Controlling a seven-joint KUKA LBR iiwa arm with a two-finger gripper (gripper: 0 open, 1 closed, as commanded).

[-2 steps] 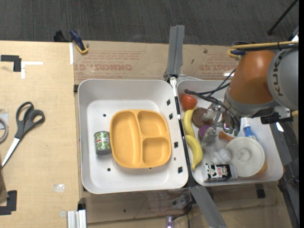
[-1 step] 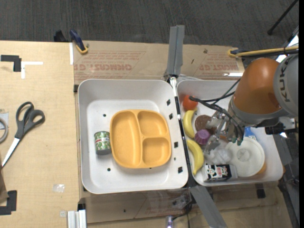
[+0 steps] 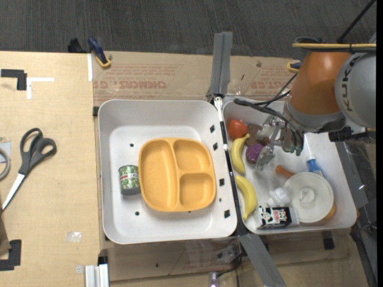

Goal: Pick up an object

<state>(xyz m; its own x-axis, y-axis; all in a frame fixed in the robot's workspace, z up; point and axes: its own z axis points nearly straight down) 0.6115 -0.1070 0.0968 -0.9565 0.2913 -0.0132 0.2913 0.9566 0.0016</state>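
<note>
My gripper (image 3: 267, 150) hangs low in the right bin (image 3: 344, 178), under the grey arm with its orange band (image 3: 317, 82). It sits right beside a small purple object (image 3: 254, 153), touching or nearly touching its right side. A red tomato (image 3: 237, 127) lies just behind that, and a yellow banana (image 3: 239, 155) lies to its left. A second banana (image 3: 246, 195) lies nearer the front. An orange carrot piece (image 3: 283, 171) lies just in front of the gripper.
The right bin also holds a white round lid (image 3: 310, 197), a crumpled white piece (image 3: 277, 195), a black-and-white box (image 3: 275, 216) and a blue-capped bottle (image 3: 312, 165). In the left bin (image 3: 114, 220) lie a yellow divided plate (image 3: 178, 174) and a green can (image 3: 128, 179). Scissors (image 3: 30, 154) lie on the bench.
</note>
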